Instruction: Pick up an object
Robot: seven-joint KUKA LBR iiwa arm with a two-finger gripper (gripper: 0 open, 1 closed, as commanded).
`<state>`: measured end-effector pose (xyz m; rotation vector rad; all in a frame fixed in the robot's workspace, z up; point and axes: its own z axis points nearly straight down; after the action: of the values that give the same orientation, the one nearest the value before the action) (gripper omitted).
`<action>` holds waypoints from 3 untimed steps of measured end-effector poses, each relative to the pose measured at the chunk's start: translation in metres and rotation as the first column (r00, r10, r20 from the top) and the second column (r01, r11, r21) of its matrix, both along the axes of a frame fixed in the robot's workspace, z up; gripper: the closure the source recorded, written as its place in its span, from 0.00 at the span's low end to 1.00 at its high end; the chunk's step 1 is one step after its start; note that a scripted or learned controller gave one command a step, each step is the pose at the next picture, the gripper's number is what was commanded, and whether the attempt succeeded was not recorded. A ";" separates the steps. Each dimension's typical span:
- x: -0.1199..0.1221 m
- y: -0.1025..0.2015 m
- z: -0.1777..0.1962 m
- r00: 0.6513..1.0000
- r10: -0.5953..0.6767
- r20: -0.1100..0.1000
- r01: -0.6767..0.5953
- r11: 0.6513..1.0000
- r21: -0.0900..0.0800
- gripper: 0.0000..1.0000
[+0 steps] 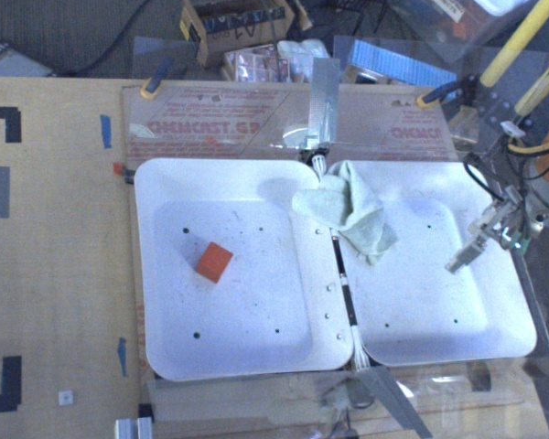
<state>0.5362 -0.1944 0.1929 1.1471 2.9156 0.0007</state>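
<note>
My gripper (467, 256) sits blurred at the right bin's (439, 337) right edge, grip impossible to tell. The orange block (214, 262) lies mid-left bin (165, 337); a pale cloth (352, 213) drapes the divide.

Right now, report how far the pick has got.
Nothing is picked yet. The orange block lies in the left bin, and the pale cloth drapes over the divide between the bins. The gripper hangs over the right bin, holding nothing visible. Reaching, grasping and lifting remain.
</note>
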 end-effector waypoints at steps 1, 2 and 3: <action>-0.039 0.032 0.033 0.963 0.270 -0.005 -0.269 0.963 0.002 0.00; -0.036 -0.001 0.126 0.692 0.722 -0.002 -0.722 0.692 -0.006 0.00; -0.031 0.014 0.094 0.764 0.646 -0.004 -0.646 0.764 -0.001 0.00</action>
<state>0.5056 -0.1805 0.2871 0.0752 3.1349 -0.0006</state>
